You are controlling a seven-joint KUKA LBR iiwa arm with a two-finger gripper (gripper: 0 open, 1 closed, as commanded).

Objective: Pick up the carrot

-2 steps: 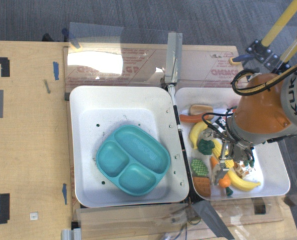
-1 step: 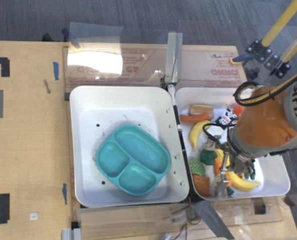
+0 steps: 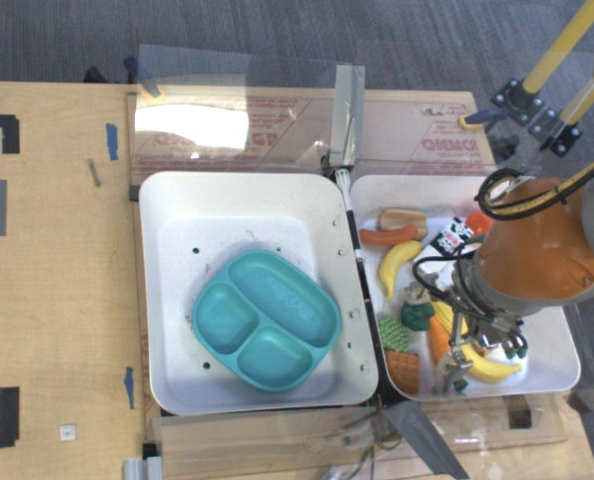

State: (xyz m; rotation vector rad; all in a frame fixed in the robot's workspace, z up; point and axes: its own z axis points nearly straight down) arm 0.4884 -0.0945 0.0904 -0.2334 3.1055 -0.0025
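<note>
You saw the carrot [image 3: 438, 339] standing up-and-down just left of the gripper [image 3: 460, 360]; its grip I couldn't tell.

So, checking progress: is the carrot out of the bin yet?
No. The carrot lies in the right bin among other toy food, beside the claw.

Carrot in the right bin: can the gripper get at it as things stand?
Probably yes. The gripper hangs right beside the carrot, nothing lying over it, though the banana and broccoli crowd close.

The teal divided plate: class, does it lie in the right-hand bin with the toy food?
No. The teal divided plate lies in the left bin; the toy food, including the banana, is in the right bin.
</note>
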